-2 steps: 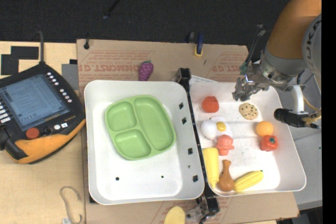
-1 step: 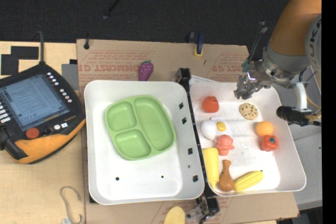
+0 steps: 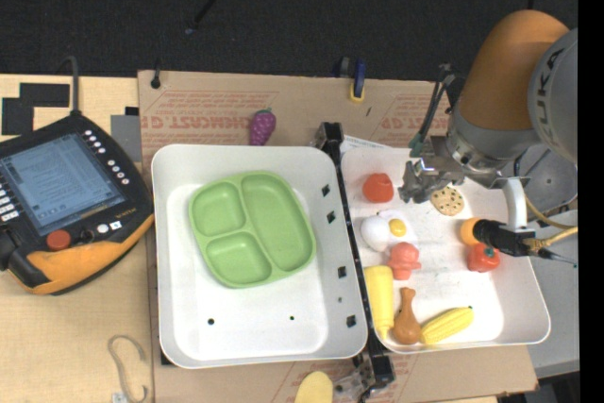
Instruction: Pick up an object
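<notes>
Left bin [image 3: 179, 316] holds a green tray [image 3: 251, 228] near its back, with bare floor along the front edge. Right bin [image 3: 528, 321] is crowded at left and front: tomato [image 3: 378, 187], egg [image 3: 385, 229], corn [image 3: 445, 325]. Gripper [image 3: 416, 187] hangs over its back half, fingers dark, cannot tell whether apart; cookie [image 3: 447, 199] lies just right of it, tomato just left, arm [image 3: 514, 80] cut off at right.

Arm [image 3: 524, 99] running off the right edge, partly hiding a cookie [image 3: 447, 200] beneath the tool [image 3: 415, 189]. Yellow item [image 3: 314, 387] being cropped by the bottom edge. Tool's finger position too dark to tell.
</notes>
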